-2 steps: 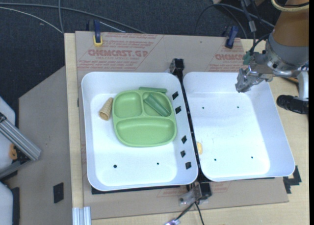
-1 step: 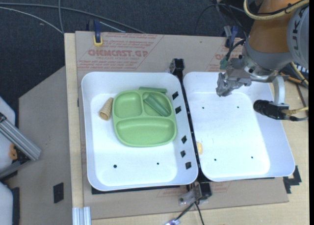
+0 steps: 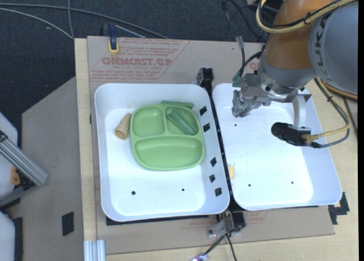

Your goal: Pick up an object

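A green divided plate [image 3: 166,139] lies in the left bin [image 3: 114,191]. In its upper right compartment rests a green, pickle-like piece [image 3: 183,121], and a flat green piece [image 3: 177,104] sticks out behind the plate's far rim. Against the plate's left side lies a tan cone [image 3: 122,126]. A small yellowish bit [image 3: 230,170] sits at the left rim of the right bin [image 3: 284,191]. My gripper [image 3: 242,109] hangs over the upper left corner of the right bin, pointing down, apart from all of these objects. Nothing is seen held in it.
The grey arm with its orange band [image 3: 296,21] covers the right bin's far right corner. A black connector with a yellow cable [image 3: 290,132] hangs over the right bin's middle. Black clips [image 3: 211,163] line the divider between the bins. A cardboard sheet [image 3: 136,58] lies under both.
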Controlling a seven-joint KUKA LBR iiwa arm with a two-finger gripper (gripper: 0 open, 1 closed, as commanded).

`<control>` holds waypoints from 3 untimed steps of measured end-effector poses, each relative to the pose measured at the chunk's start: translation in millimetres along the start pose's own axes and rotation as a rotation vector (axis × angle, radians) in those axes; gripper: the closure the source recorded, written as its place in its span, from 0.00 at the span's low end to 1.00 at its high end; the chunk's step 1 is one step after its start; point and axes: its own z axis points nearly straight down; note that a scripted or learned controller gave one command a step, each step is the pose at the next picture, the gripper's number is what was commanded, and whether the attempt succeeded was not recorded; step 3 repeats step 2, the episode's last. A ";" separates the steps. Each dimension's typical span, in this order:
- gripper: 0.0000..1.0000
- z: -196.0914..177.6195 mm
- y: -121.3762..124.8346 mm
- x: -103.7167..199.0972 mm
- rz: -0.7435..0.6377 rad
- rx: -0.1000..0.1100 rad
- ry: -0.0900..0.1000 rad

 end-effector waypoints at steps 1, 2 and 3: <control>1.00 11.7 -6.7 54.4 -0.001 0.001 0.001; 1.00 15.5 -23.8 103.4 0.000 0.001 0.000; 1.00 15.5 -23.8 103.4 0.000 0.001 0.000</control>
